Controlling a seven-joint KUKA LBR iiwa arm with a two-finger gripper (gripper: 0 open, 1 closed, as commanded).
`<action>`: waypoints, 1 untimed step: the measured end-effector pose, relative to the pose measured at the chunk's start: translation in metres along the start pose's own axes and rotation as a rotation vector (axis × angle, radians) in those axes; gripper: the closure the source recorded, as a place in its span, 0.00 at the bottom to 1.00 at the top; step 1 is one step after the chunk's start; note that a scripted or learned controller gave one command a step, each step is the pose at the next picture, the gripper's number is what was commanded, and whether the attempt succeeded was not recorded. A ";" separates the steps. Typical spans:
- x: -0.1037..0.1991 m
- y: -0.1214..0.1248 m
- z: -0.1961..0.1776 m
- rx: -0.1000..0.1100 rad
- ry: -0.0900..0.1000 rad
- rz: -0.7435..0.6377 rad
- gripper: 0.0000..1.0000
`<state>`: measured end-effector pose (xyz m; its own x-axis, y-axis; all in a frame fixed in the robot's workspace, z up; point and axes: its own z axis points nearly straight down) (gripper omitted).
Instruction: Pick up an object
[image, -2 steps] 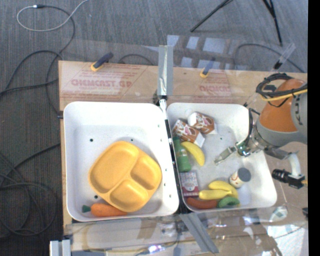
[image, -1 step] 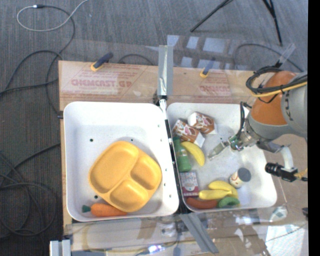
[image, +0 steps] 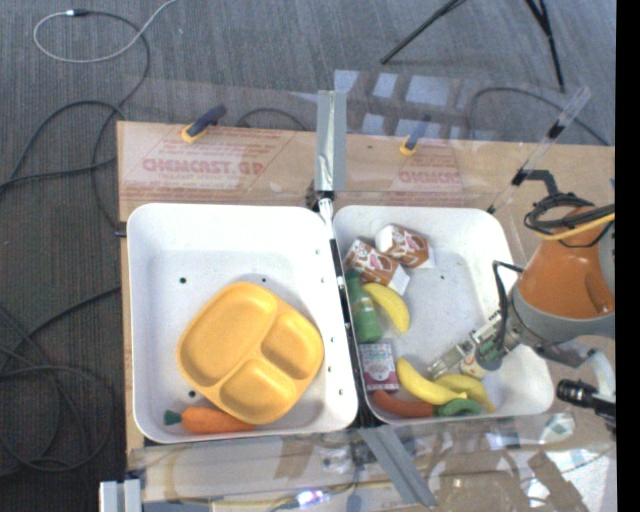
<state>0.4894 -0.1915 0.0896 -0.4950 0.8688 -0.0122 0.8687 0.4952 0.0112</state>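
— Claw (image: 452, 357) sits low in the right bin (image: 470, 225), near its front right corner. See it?

— Yes. Whether its prongs are apart or together, I cannot tell from this angle; nothing shows plainly between them.

— What lies closest?

— A banana (image: 425, 384) just below the tip, with a second yellow piece (image: 468, 386) and something green (image: 458, 407) beside it, and a red-orange thing (image: 400, 406) along the front wall.

— Further out?

— Another banana (image: 388, 305) beside a green bottle (image: 364, 312), a small pink packet (image: 378, 364), and two snack packs (image: 390, 254) toward the back.

— And the left bin (image: 150, 230)?

— A yellow divided plate (image: 252, 351), tilted, with a carrot (image: 208, 421) at the front edge.
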 end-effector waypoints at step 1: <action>0.001 0.001 -0.006 0.002 0.006 0.000 1.00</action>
<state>0.4894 -0.1899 0.0956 -0.4949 0.8689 -0.0063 0.8689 0.4950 0.0090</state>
